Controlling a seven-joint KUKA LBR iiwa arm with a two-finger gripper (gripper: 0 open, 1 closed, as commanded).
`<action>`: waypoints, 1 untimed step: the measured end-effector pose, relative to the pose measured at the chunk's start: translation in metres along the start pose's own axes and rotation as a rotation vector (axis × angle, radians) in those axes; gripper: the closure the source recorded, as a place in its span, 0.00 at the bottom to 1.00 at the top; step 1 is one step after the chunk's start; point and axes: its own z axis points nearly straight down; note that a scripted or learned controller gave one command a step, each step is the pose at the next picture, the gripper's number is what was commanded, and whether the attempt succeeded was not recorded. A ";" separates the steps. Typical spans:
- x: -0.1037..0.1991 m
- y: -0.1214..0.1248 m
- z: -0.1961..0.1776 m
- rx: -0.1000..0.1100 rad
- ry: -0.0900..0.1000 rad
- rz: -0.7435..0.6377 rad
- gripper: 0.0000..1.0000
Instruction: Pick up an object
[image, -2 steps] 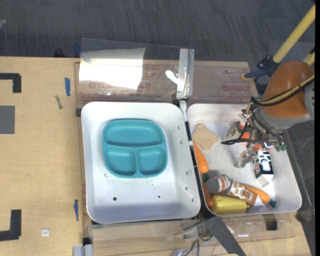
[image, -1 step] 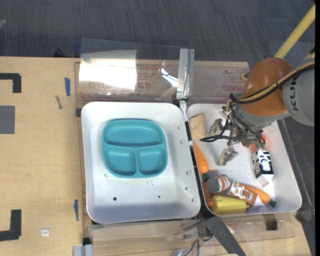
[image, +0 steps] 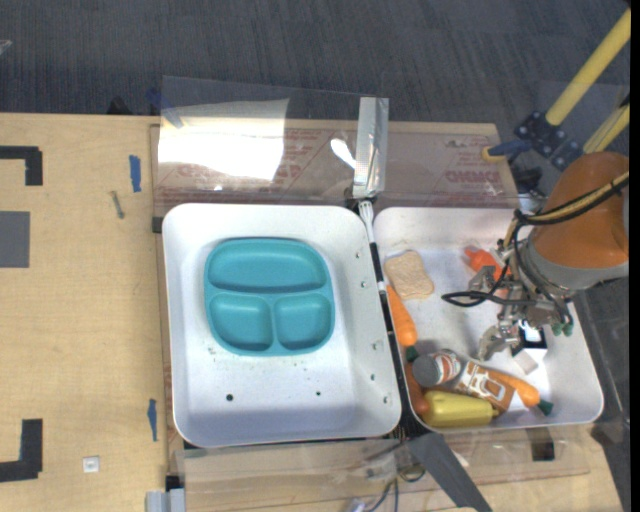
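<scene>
The right bin (image: 575, 385) holds a slice of bread (image: 409, 274), a long carrot (image: 401, 316) along its left wall, a small orange piece (image: 481, 259) near the back, a bottle with a grey cap (image: 452, 372), a yellow banana-like piece (image: 459, 407) and a second carrot (image: 520, 388) at the front. My gripper (image: 510, 335) hangs low over the bin's right half, just above that front carrot and right of the bottle. Nothing shows between its fingers.
The left bin (image: 190, 390) holds a teal divided plate (image: 268, 294). A clear plastic wall (image: 370, 150) stands behind both bins. Wooden bench surface lies to the left. Cables trail from the wrist (image: 580, 225) over the right bin.
</scene>
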 end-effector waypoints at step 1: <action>-0.104 0.011 0.000 -0.001 0.022 0.260 0.00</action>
